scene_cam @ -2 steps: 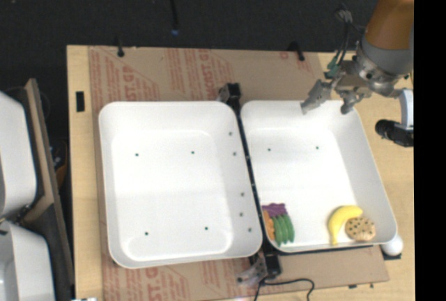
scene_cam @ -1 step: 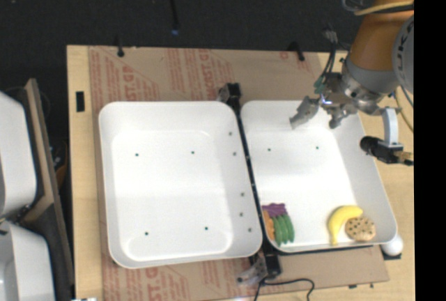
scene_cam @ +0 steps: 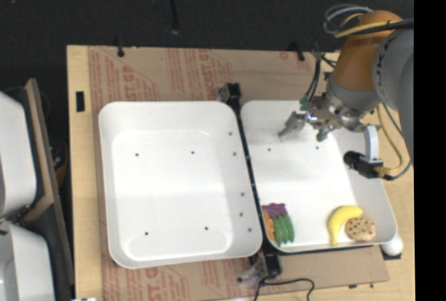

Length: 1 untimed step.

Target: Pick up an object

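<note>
Nearest to the camera, along the front wall of the right bin [scene_cam: 306,174], lie the things that could be picked: a yellow banana [scene_cam: 341,221] with a round cookie [scene_cam: 360,228] touching it at the right corner, and a small toy with purple, orange and green parts [scene_cam: 279,221] against the left wall. They are apart from each other, so each seems reachable alone. The left bin [scene_cam: 174,181] beside it sits on the same worktop [scene_cam: 153,73]. Farther back, the hand [scene_cam: 306,124] hangs above the rear of the right bin, fingers spread wide and holding nothing, well apart from the objects. I judge the grasp has not begun.
</note>
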Tool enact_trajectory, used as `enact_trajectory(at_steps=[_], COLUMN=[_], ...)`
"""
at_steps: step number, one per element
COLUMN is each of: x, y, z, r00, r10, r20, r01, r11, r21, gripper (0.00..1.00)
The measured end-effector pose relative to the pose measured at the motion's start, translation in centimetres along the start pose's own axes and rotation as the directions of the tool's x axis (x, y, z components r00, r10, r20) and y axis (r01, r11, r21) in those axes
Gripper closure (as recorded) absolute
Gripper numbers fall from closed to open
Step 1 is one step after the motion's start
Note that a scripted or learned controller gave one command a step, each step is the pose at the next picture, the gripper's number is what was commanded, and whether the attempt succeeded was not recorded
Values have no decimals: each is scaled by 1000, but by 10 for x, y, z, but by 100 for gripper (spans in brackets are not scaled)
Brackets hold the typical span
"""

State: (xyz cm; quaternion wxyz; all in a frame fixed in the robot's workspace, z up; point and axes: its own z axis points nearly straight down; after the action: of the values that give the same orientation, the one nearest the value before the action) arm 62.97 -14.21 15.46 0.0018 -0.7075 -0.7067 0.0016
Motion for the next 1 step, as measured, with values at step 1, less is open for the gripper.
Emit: enact_trajectory(at_steps=[1], x=[0], y=[-1], z=[52], r00=[1000], r10=[0], r20=[0], r01=[0], r11=[1000], r21=[-2], gripper=[0])
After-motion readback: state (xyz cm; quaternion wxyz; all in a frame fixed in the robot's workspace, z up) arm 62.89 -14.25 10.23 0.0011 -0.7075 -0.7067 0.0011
